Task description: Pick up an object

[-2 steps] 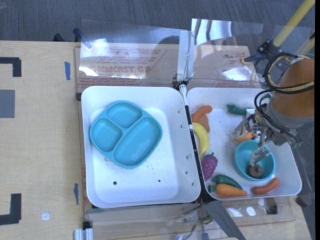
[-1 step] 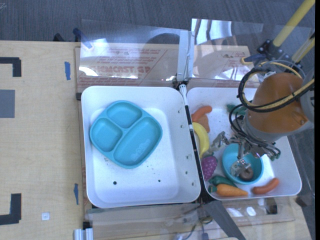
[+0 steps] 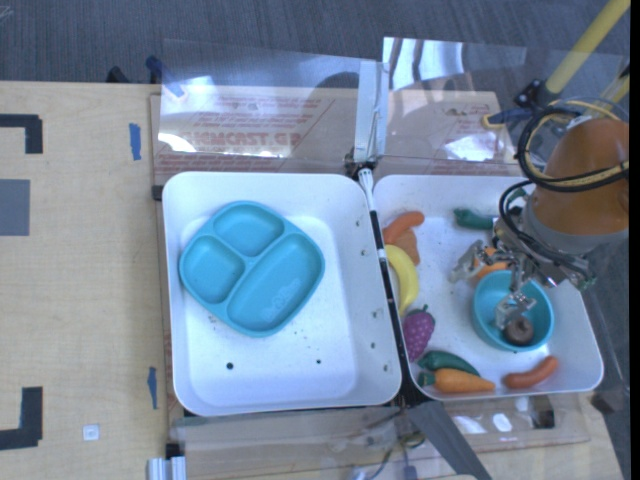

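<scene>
Camera view, hand [image 3: 517, 313] over blue bowl [image 3: 490, 320], lettering unreadable

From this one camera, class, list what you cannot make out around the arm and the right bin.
- Gripper: it hangs over the blue bowl; too small and cluttered to tell how it is set or whether it holds anything.
- Bowl's contents: covered by the gripper.
- Right bin: the arm covers its far right corner.
- Green toy: too small to name.
</scene>
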Action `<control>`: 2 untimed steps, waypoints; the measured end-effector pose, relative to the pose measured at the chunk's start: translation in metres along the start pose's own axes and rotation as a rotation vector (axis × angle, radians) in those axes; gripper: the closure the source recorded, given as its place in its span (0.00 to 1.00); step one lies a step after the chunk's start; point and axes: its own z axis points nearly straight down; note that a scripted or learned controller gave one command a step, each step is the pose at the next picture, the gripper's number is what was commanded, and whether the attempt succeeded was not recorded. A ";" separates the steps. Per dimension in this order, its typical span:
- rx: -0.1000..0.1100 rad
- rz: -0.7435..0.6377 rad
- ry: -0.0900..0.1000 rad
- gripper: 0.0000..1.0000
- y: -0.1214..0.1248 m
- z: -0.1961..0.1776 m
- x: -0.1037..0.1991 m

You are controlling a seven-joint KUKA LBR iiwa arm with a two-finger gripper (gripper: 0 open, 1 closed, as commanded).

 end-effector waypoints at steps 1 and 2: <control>0.001 0.077 -0.002 0.00 0.051 -0.001 0.036; 0.008 0.047 -0.014 0.00 0.072 -0.003 0.035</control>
